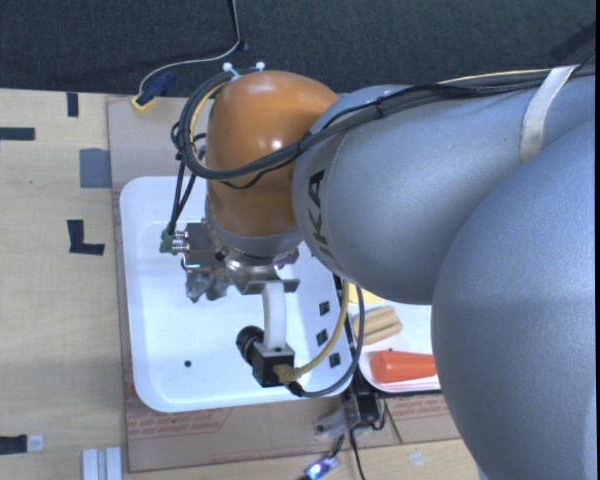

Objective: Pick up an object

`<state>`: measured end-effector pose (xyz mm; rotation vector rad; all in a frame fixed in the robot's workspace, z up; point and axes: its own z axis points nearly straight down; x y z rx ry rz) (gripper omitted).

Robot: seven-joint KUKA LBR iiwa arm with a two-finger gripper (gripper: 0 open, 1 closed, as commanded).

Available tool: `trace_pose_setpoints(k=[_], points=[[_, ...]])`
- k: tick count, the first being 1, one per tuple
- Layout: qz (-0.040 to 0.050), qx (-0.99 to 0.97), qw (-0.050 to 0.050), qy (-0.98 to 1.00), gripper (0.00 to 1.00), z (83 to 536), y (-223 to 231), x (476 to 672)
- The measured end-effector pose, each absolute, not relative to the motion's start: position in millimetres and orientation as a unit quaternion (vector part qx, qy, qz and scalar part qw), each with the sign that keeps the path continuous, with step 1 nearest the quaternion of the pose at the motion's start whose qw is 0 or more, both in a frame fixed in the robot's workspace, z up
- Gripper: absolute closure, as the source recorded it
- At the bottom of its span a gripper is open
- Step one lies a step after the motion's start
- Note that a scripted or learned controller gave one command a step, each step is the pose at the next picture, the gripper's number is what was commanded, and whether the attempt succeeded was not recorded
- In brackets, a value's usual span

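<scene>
Gripper [208, 284] over white bin [158, 330] — open floor beside

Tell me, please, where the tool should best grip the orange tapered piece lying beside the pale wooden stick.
Probably across the narrow width of the orange tapered piece, coming down from above: it lies flat, long axis running left to right in view.

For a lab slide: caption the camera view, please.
KUKA arm hangs over a white bin; an orange object and a pale wooden piece lie beside it, toward the view's right.
</scene>
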<state>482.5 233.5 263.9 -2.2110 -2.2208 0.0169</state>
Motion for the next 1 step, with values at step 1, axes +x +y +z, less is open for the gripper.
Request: trace_pose_setpoints(k=[1], points=[[0.0065, -0.705, 0.005, -0.709, 1.0, 272.9, 233.8, 482.4]])
